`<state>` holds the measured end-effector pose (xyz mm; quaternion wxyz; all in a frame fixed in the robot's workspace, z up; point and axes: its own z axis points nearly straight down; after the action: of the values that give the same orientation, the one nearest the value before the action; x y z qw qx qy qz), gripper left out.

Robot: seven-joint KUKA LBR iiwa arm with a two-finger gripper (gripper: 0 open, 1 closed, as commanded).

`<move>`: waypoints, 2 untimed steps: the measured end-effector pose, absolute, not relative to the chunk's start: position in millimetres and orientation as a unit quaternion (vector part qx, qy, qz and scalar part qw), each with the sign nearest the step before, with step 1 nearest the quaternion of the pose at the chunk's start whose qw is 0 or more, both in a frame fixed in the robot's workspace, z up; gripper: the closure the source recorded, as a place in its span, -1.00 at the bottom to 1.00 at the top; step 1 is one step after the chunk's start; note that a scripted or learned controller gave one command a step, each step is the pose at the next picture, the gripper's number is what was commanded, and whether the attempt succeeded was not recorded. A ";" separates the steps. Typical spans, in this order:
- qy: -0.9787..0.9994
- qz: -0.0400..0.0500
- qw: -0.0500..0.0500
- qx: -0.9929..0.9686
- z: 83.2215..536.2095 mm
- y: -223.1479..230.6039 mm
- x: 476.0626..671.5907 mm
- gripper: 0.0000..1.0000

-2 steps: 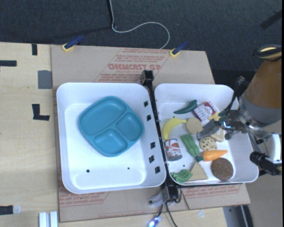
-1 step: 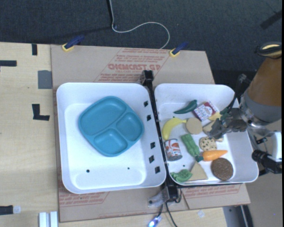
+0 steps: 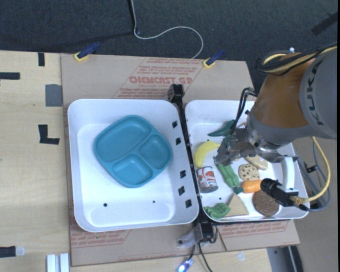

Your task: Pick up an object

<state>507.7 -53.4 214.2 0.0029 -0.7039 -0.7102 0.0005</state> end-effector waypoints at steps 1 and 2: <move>-0.710 -0.003 -0.002 -0.704 314.5 3.3 488.6 1.00; -0.708 0.001 0.000 -0.706 275.2 6.4 529.4 1.00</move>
<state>529.4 6.4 275.2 0.0003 -0.7064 -0.7078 0.0012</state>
